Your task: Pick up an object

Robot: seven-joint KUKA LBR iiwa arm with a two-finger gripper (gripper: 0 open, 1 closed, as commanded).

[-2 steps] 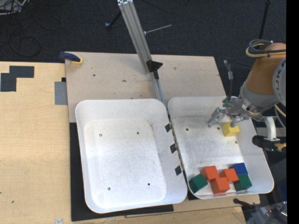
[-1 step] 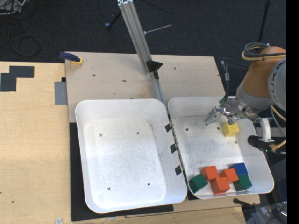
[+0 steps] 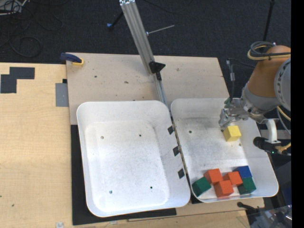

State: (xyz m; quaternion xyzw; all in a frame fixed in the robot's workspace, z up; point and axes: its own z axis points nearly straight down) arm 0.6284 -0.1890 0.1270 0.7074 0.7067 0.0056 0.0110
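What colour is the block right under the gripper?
Yellow: the block sits just below the gripper in the camera view.

No text, label, brand or number can be read anywhere: not on the bench (image 3: 118, 80), the two white bins (image 3: 95, 109), or the coloured blocks (image 3: 226, 179).

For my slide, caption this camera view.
Claw poised above yellow block in right bin; six blocks clustered near its front.
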